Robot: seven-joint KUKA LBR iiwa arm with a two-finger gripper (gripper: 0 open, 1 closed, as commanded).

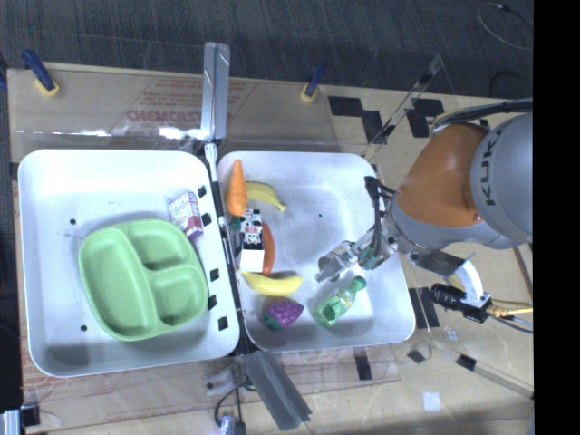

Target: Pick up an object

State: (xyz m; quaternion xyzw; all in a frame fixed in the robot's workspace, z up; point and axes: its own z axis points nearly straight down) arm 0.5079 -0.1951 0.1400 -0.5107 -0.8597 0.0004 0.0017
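Note:
My gripper hangs low over the right bin, in its right half. A green bottle lies on its side just below the gripper, close to it. I cannot make out any contact between them. Left of the bottle sit a purple bunch of grapes and a yellow banana. Along the bin's left wall are an orange carrot, a second banana, a small black-and-white item and a white box with an orange piece.
The left bin holds a green divided plate and a small pink-and-white packet by its right wall. The arm's orange band hangs over the right bin's right rim. Bare white floor lies in the middle of the right bin.

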